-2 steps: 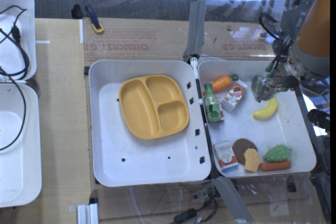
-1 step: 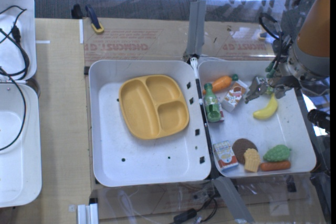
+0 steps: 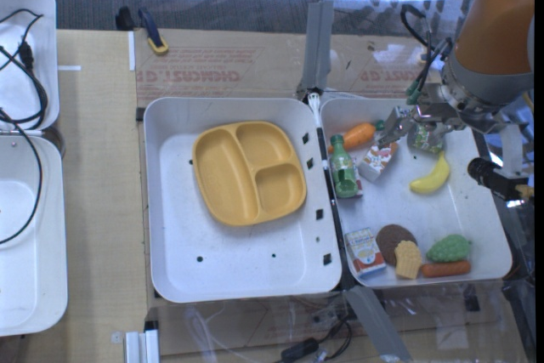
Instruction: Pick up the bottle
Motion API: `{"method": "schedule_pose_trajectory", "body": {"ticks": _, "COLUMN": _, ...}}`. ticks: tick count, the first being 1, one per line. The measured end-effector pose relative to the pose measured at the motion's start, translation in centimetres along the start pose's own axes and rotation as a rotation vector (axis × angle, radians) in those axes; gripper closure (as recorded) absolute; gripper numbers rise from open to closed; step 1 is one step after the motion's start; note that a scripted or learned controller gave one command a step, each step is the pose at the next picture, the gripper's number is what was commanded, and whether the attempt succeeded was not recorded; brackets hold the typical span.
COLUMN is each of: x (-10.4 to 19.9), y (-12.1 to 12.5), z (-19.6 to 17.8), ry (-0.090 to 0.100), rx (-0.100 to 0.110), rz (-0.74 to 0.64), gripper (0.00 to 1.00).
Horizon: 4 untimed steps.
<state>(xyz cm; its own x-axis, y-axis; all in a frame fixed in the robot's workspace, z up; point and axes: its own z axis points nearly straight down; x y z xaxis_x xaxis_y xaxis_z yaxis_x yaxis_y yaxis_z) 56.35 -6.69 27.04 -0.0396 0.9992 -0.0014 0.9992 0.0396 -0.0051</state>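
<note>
Lying in the right bin [image 3: 489,221], the bottle [image 3: 342,167] touches its left wall.

A yellow plastic plate with three compartments [image 3: 249,172] lies in the left white bin [image 3: 170,268]. In the right white bin [image 3: 489,221] lie a yellow banana [image 3: 432,175], an orange carrot [image 3: 360,133], a small juice carton [image 3: 364,251], a brown round cookie [image 3: 393,237] and a green broccoli piece [image 3: 449,248].

One fixed camera looks down aslant on both bins [image 3: 161,208].
</note>
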Motion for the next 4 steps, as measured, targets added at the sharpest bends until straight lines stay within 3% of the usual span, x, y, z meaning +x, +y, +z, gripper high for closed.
{"method": "schedule_pose_trajectory", "body": {"ticks": 1, "x": -6.7, "y": -8.7, "z": 6.6, "ry": 0.001, "rx": 0.001, "rz": 0.077, "gripper": 0.0}}
{"method": "schedule_pose_trajectory", "body": {"ticks": 2, "x": -6.7, "y": -8.6, "z": 5.9, "ry": 0.002, "rx": 0.005, "rz": 0.078, "gripper": 1.0}}
{"method": "schedule_pose_trajectory", "body": {"ticks": 3, "x": -6.7, "y": -8.6, "z": 6.0, "ry": 0.002, "rx": 0.005, "rz": 0.078, "gripper": 0.0}}
{"method": "schedule_pose_trajectory", "body": {"ticks": 4, "x": -3.5, "y": -8.5, "z": 17.8, "ry": 0.0, "rx": -0.008, "rz": 0.049, "gripper": 0.0}}
